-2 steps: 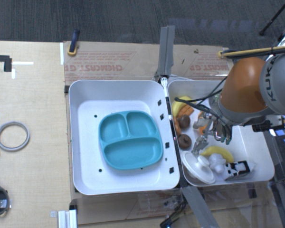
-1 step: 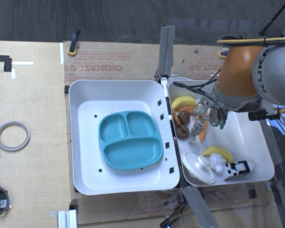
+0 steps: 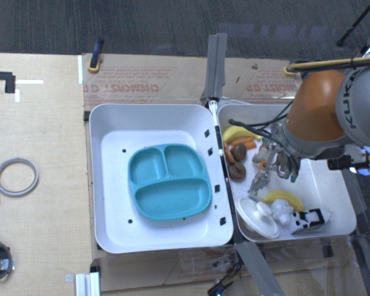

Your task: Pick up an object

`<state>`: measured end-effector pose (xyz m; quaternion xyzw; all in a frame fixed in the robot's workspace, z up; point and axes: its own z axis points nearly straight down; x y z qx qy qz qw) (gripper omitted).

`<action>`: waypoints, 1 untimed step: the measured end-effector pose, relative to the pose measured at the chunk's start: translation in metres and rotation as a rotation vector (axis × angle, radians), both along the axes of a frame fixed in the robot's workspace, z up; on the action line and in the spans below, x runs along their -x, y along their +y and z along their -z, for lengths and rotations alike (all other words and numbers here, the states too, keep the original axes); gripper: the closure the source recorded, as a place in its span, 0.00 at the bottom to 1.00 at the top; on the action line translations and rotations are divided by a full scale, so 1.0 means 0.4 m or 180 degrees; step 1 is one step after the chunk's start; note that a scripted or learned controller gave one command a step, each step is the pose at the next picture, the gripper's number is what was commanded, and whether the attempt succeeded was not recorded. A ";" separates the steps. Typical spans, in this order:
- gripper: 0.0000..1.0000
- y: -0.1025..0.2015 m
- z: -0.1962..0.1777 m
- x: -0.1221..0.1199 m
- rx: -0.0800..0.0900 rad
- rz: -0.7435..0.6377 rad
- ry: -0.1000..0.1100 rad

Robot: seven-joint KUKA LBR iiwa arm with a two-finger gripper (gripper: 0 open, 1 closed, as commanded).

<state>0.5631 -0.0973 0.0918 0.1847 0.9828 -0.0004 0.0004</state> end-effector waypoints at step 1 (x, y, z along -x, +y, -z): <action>0.00 -0.011 -0.001 -0.117 0.0001 0.0488 -0.0008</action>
